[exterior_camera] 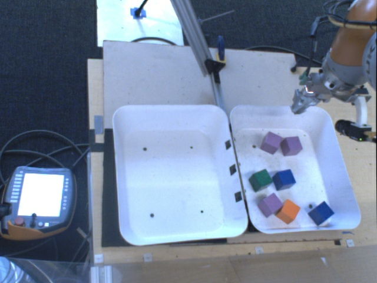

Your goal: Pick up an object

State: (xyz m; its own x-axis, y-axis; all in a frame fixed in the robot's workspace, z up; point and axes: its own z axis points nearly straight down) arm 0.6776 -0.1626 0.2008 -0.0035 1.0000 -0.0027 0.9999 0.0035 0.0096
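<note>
The right bin holds several small cubes. Two purple cubes lie side by side near its far end. A green cube and a blue cube sit in the middle. A third purple cube, an orange cube and another blue cube lie near the front wall. My gripper hangs over the bin's far rim, above and right of the two purple cubes, with nothing seen in it.
The left bin stands beside the right one. A slanted metal pole crosses the grey board behind the bins. A teach pendant lies at the far left. A black fitting sits right of the right bin.
</note>
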